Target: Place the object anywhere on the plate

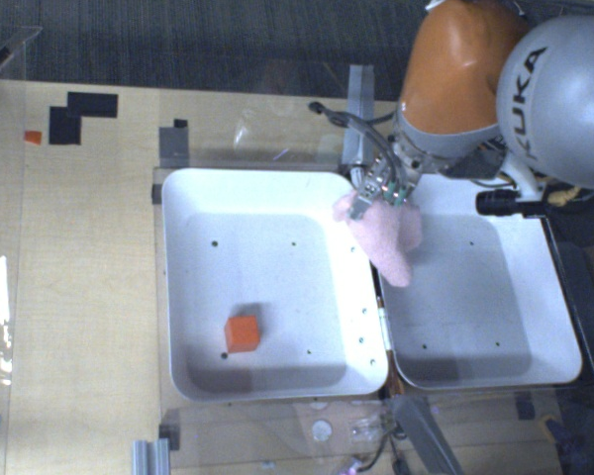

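My gripper (378, 194) hangs above the seam between the two bins, near their back edge. It is shut on the top of a pale pink, flat, soft-looking object (388, 237), which dangles tilted from the fingers and reaches down over the rim between the bins. A small orange block (243, 333) lies on the floor of the left bin (193, 265), towards its front left, far from the gripper.
The right bin (535, 354) sits under the arm's wrist, whose orange band (455, 57) and grey body cover its back right. Black markers (79, 115) and a small orange square (33, 138) lie on the wooden bench at left. A grey post (361, 102) stands behind the bins.
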